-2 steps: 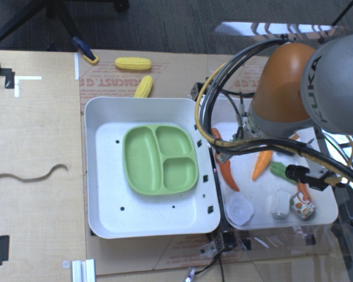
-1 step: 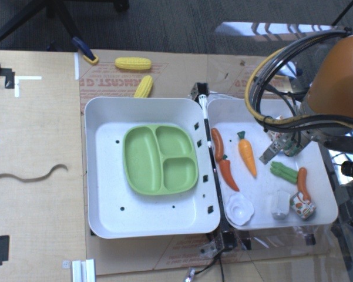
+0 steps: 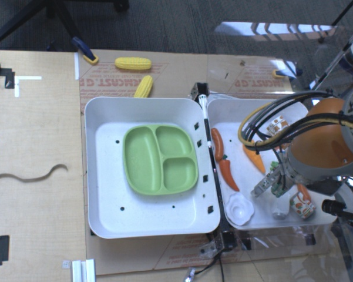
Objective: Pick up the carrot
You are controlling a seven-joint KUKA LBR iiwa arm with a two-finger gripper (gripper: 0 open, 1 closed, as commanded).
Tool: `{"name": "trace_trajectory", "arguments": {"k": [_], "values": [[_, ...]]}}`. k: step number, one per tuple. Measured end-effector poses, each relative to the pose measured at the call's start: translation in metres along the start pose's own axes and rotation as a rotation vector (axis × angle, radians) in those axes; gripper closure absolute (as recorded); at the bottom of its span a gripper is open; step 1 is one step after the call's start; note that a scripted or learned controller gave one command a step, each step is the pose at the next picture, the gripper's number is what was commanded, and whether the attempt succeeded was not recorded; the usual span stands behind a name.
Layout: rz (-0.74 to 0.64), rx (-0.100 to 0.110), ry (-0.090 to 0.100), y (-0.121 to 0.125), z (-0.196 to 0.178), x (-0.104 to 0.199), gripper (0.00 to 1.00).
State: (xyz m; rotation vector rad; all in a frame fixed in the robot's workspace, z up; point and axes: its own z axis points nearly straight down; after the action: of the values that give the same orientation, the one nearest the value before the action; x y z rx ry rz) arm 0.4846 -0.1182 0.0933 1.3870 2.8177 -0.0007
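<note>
The carrot [image 3: 254, 159] lies in the right bin [image 3: 235, 113], partly under the black cables [image 3: 270, 122], between the red chili pepper [image 3: 223, 160] and the arm. The gripper [image 3: 272, 184] hangs low beside it, near a small can [image 3: 302, 205]; I cannot tell how it stands. A good grasp needs the gripper centred across the carrot's body, away from the pepper, before closing.

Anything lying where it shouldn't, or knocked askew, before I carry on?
Two yellow plastic corn cobs lie outside the bins on the cardboard behind the left white bin. In the right bin, the orange carrot lies partly hidden under the arm's cables. Nothing looks spilled or broken.
</note>
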Motion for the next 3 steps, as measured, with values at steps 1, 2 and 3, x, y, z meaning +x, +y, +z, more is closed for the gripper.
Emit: {"name": "trace_trajectory", "arguments": {"k": [1, 2, 3], "values": [[0.000, 0.000, 0.000, 0.000, 0.000, 0.000, 0.00], [0.034, -0.001, -0.002, 0.045, 0.001, -0.056, 0.00], [0.140, 0.002, 0.001, 0.001, 0.002, -0.004, 0.00]]}}
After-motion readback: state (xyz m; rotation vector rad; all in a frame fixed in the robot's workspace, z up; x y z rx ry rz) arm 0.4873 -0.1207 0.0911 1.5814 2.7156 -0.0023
